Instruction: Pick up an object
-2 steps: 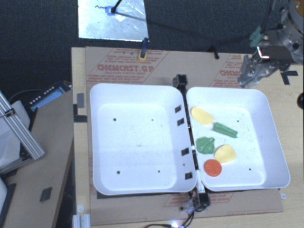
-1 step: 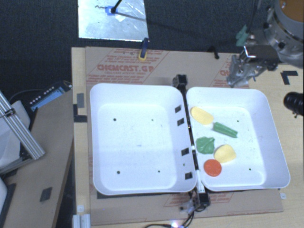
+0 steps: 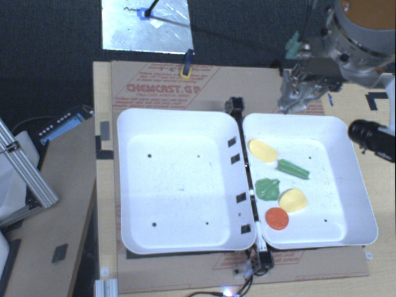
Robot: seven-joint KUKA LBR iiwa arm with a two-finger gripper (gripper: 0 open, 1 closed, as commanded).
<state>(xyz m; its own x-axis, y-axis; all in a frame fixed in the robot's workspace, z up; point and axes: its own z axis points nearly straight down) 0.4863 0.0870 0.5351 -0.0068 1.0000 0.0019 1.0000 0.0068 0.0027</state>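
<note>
Gripper (image 3: 297,101) is seen above the right bin's (image 3: 352,166) far rim, finger state undeterminable; nearest, the yellow piece (image 3: 263,151) lies below-left of it in view.

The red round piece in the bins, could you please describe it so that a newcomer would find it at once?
Look at the right-hand white bin, where five small pieces lie near its left wall. The red round piece is the one nearest the front edge, just below a yellow piece and a leafy green piece. It is the only red, disc-shaped thing there.
</note>
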